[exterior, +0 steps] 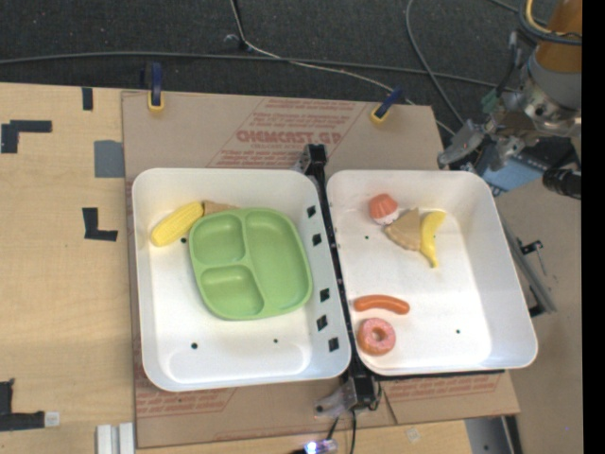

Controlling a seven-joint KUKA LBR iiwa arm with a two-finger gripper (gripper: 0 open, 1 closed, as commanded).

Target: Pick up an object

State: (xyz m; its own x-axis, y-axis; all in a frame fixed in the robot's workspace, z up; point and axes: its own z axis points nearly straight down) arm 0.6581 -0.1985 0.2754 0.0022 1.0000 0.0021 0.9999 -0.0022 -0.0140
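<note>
Several small toy foods lie in the right-hand shallow white bin (492, 253), any of which could be picked up. Near the bin's far edge sits a small round orange-pink toy with a white base (382, 207). Just beside it, toward the right, a flat tan wedge-shaped piece (406, 231) lies touching a yellow plastic banana (432, 235), which curves down toward the bin's middle. Closer to the near-left corner, a slim orange-red toy sausage (381, 304) lies crosswise, and just below it rests a pink ring-shaped doughnut (376, 335), close to the bin's left wall.

The left-hand white bin (156, 282) holds a light green plastic plate with three compartments (250, 262), set near its middle. At the plate's far-left side a yellow toy corn cob (176, 224) lies at a slant, and a tan flat piece (219, 207) peeks out beside it along the plate's far edge.

Both bins rest side by side on a brown cardboard sheet (284, 126), clipped at its far edge by two yellow and blue clamps (154, 94).

The grey arm's two-finger gripper (473, 145) hangs beyond the right bin's far-right corner, outside the bin and well apart from the toys. Whether it is spread or pressed together cannot be told from this angle; nothing can be seen in its grasp.
</note>
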